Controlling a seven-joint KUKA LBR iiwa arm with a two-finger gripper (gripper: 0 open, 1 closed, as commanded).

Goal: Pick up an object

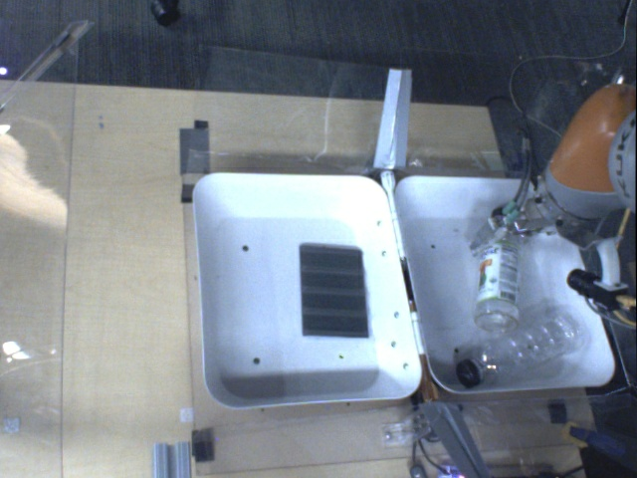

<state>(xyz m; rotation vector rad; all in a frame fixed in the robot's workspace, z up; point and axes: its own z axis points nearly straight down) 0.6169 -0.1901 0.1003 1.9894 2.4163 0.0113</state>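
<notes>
Light wood bench takes up most of the view, with two shallow white bins sitting side by side on it, nearly touching along their inner edges. The left bin is the bigger-looking one and has exactly one thing in it: a dark ribbed rectangular pad lying flat around the middle of the floor, long side running top to bottom. The right bin is where the actual stuff is.

One arm, grey with the orange band, comes in from the right and hangs over the upper right part of that right bin. The gripper is down at the top end of a clear plastic bottle, right at the neck. The view is pretty murky there with all the transparent plastic, so I honestly can't tell how the gripper is set or whether it has hold of anything.

Object count in the right bin, as best I can make out: one clear bottle with a white and green label, lying roughly lengthwise down the middle of the bin; one clear lumpy plastic piece just beside the bottle's lower end, toward the bottom right corner; and one small dark round object near the bottom edge, a little apart from both.
</notes>
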